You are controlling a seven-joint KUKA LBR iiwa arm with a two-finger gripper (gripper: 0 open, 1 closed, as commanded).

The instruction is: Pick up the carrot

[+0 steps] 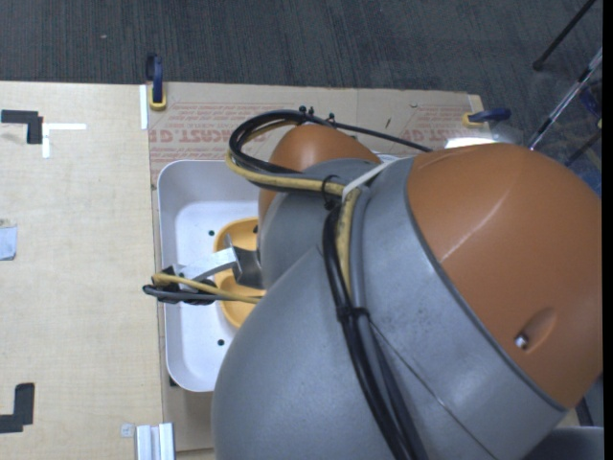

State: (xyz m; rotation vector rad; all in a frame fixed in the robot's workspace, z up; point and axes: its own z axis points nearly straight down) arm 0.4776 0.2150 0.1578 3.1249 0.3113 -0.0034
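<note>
**Arm body covers most of the bin; jaws and carrot not readable**

You cannot tell how the jaws stand: the wrist end of the arm [251, 257] dips into the white bin [187, 214], and only a small grey metal part shows at its tip, low over the bin floor. Whether anything sits between the fingers is hidden.

Right beside that metal part you see a yellow-orange shape [233, 235] resting on the bin floor, with more of the same colour showing just below it, near the arm's edge. It may be the carrot, but too little of it is exposed for you to be sure; the rest runs under the arm.

A bundle of black and yellow cables [196, 290] sticks out to the left from the wrist, over the bin floor. Another black and yellow cable [263, 137] loops up above the bin's far rim and then runs back along the arm.

Moving outward, the grey arm body with its big orange band [498, 247] takes up the right and lower part of the view, covering the bin's right side. The bin sits on a brown cardboard sheet [206, 127], held by a blue and yellow clamp [154, 82] at the far left corner and another clamp [487, 117] at the far right. The pale wooden table [77, 286] stretches to the left.
</note>
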